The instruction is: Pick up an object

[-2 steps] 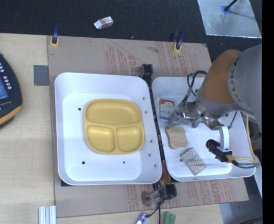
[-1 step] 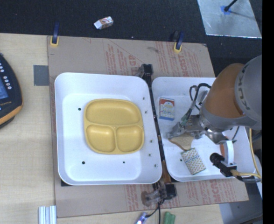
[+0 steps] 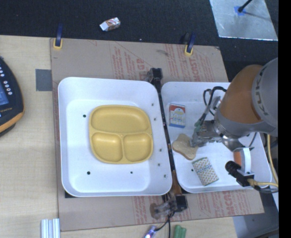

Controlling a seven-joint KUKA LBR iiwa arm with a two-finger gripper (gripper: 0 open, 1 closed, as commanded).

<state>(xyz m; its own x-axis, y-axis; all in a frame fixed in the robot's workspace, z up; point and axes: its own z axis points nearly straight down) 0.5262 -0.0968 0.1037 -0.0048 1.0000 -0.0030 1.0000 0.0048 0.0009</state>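
Ref. landmark: right bin (image 3: 185, 90). Gripper (image 3: 201, 135) was low inside it, near centre, arm entering from the bin's right side. Gripper state: cannot tell, the wrist blocked the view from above.

Candidate objs, all in the right bin: tan sponge-like piece (image 3: 184, 147) just left of and below the gripper, apparently nearest target; small red/white card (image 3: 177, 115) toward the bin's upper left; patterned packet (image 3: 205, 171) near its lower edge. Nothing seen lifted.

Left of the right bin sat the left bin (image 3: 68, 133) w/ a yellow divided tray (image 3: 121, 133), not involved.

Risks, as judged:
- Tips appeared offset from the tan piece; a close could nip its edge only, w/ slip on lift.
- Piece lay close to the bin's left wall; a push could wedge it there.
- Soft body may deform, giving a weak hold.
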